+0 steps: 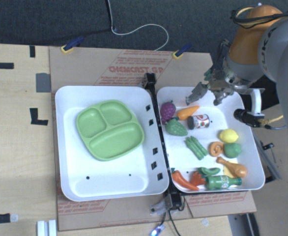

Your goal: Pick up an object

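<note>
Tool [206, 96] spread above the carrot [188, 113], whose long axis runs left-right, tip tilted up toward right

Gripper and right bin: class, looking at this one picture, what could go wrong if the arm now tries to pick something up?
1. The gripper hangs open above the carrot, which lies tight against the can and grapes; a finger could land on a neighbour and knock it aside.
2. The fingers are near the right bin's rim, so a descent there might strike it.
</note>
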`<state>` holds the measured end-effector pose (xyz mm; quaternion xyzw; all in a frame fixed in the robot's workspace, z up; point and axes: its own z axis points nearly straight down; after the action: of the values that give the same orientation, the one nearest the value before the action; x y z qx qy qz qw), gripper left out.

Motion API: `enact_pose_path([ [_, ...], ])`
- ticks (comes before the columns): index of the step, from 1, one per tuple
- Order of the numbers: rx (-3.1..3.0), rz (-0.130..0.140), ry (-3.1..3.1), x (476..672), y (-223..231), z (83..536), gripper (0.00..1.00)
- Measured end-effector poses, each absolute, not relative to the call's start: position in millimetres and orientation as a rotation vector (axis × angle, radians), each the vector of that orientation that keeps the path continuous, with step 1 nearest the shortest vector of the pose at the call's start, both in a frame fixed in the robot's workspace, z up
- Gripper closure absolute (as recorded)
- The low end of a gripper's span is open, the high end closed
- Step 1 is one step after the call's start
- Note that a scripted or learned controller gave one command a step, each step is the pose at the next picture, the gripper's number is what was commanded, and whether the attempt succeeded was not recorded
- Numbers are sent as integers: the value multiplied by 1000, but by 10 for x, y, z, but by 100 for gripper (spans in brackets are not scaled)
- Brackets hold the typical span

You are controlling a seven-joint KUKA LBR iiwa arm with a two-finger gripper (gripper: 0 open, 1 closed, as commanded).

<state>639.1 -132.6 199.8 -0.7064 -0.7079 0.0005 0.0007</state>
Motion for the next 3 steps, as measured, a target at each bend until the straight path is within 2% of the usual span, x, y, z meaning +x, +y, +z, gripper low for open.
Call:
enact_pose_path([
  [1,-2215,2,-2225,6392,-1316,2096,100],
  [2,-2222,-18,-2238,6306,-840,4051,100],
  [3,-2223,2,-2219,5756,-1371,4006,100],
])
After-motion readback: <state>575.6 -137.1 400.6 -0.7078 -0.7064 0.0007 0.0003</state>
